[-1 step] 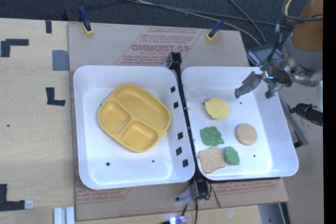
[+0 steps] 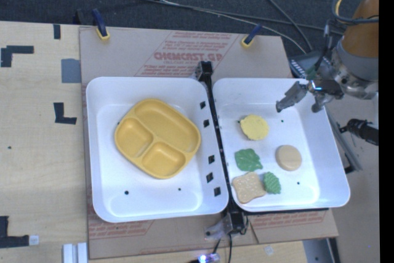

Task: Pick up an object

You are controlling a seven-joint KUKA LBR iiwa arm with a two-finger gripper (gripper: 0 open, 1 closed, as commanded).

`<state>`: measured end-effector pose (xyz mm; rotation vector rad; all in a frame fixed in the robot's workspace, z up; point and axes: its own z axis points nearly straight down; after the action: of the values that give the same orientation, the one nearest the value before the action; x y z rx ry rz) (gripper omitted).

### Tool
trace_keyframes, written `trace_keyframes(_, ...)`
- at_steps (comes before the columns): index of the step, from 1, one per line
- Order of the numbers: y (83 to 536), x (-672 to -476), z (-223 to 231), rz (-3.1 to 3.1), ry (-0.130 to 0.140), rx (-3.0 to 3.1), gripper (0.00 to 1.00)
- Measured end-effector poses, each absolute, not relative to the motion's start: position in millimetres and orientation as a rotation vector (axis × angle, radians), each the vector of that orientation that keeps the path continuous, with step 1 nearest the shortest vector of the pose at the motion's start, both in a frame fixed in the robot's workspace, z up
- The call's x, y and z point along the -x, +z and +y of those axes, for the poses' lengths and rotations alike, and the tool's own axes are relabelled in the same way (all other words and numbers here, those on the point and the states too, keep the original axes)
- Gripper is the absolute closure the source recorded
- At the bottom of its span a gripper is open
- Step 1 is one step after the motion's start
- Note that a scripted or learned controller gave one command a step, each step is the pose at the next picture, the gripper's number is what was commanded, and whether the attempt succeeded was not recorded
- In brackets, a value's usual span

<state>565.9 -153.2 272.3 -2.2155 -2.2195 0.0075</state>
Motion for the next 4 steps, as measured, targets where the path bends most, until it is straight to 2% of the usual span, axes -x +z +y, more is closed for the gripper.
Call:
trace_keyframes(1,218,-574.2,-157,-2.217,0.011,2.214,0.0)
trace_keyframes(3,101,-564.1,-154,-2.215,0.012,2.211,0.0)
trace_keyframes(4,111,-565.3,-155,-2.216,0.012,2.209,1.0)
